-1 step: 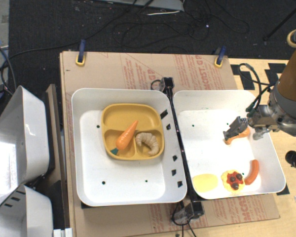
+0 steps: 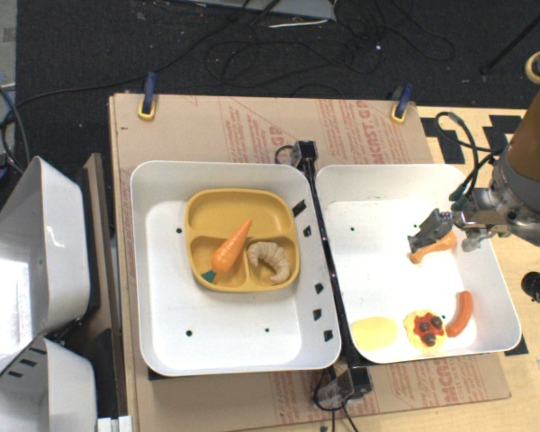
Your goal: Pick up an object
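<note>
While the gripper [image 2: 429, 233] hangs at the frame's right, touching an orange piece [image 2: 432, 248] in the right bin [image 2: 378, 187], its grip cannot be told.

Gripper [image 2: 429, 233] hovers over an orange piece [image 2: 433, 248] in the right bin [image 2: 378, 187].

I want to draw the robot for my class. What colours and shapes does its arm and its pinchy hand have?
The arm is thick and rounded, with a wide orange band and a grey metal part below it. A black cable loops out from its side. The gripper at the end is dark grey to black, small and blocky. No writing or markings can be made out on it.
</note>
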Robot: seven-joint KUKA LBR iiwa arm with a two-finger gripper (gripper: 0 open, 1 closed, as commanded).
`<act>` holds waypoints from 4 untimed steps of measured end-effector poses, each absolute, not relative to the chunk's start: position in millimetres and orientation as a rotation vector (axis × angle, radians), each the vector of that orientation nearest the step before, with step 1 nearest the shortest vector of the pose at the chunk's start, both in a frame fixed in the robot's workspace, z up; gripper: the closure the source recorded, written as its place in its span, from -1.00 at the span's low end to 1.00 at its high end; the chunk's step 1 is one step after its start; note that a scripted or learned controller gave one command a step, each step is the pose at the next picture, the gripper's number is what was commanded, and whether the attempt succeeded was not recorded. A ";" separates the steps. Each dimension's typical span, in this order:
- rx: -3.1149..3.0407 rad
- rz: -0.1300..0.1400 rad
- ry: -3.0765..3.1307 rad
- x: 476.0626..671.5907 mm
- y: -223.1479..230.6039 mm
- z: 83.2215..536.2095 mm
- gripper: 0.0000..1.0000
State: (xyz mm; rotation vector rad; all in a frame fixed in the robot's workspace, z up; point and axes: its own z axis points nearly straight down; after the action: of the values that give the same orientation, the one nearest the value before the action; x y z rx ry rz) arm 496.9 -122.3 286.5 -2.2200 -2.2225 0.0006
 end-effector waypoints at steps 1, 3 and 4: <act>-2.220 0.003 -2.219 504.0 -116.3 238.9 -1.00; -2.221 0.004 -2.216 497.3 -128.0 128.0 -1.00; -2.225 0.000 -2.217 498.3 -127.6 141.2 1.00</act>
State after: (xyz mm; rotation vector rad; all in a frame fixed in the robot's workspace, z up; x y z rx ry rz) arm 498.3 -127.6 141.2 -2.2249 -2.2172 -0.0001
